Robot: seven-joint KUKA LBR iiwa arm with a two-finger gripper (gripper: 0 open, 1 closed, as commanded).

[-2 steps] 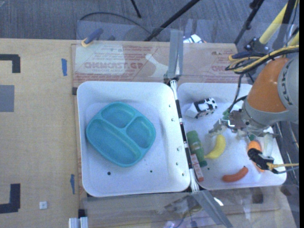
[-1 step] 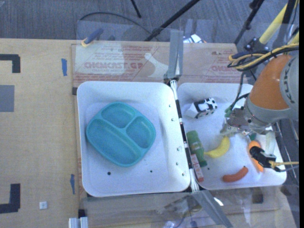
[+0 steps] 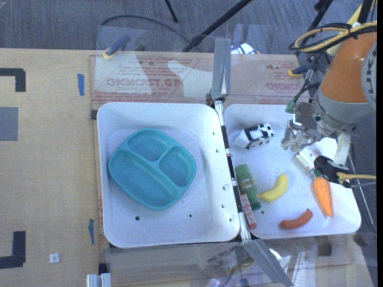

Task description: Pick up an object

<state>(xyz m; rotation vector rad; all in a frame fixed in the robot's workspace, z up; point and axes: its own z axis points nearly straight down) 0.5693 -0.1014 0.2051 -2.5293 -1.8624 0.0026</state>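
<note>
My gripper [image 3: 297, 139] hangs over the upper right part of the right bin [image 3: 350, 220], below the orange wrist band. Just to its left lies a black-and-white cow toy [image 3: 258, 135], apart from the gripper. Lower in the same bin are a green bottle [image 3: 246, 188] along the left wall, a yellow banana [image 3: 275, 188], an orange carrot [image 3: 322, 196] and a red sausage-shaped piece [image 3: 295, 220]. I see nothing held by the gripper.
A blue divided plate [image 3: 152, 167] lies in the left bin [image 3: 114, 118]. A metal divider [image 3: 230, 160] runs between the bins. Yellow and black cables [image 3: 326, 36] loop behind the arm at the upper right.
</note>
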